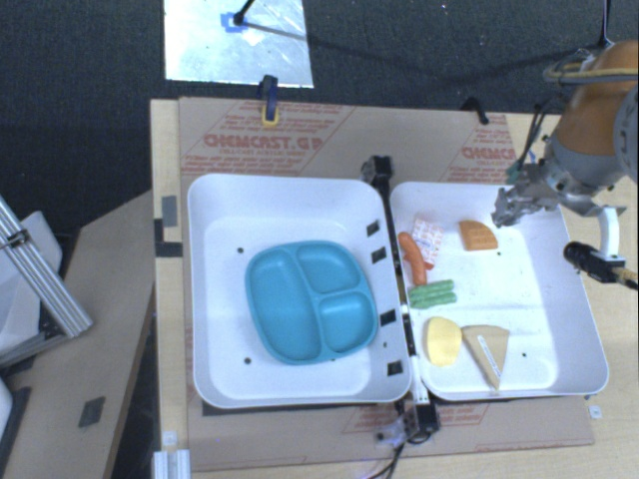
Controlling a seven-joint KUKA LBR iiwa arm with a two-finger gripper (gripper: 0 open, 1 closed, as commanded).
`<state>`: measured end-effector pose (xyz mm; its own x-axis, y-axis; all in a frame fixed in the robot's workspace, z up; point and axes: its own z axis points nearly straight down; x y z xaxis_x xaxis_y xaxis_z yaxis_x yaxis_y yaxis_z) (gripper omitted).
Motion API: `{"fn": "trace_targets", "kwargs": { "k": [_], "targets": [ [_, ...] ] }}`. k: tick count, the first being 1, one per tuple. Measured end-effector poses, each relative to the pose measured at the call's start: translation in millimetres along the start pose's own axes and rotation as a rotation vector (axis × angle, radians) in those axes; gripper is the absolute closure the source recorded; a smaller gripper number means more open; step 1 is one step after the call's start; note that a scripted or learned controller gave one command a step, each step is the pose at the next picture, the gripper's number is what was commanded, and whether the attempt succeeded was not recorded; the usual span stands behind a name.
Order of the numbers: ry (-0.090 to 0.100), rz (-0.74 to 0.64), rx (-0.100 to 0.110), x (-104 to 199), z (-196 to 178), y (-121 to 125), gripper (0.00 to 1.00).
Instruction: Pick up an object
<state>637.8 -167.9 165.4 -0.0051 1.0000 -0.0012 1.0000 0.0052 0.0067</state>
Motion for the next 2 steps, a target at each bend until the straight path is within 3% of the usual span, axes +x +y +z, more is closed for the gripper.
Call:
{"fn": "trace_targets", "kwargs": {
  "k": [2],
  "targets": [
    [-0.001,0.0,-0.002,1,-108,1,1.0]
  ]
}}
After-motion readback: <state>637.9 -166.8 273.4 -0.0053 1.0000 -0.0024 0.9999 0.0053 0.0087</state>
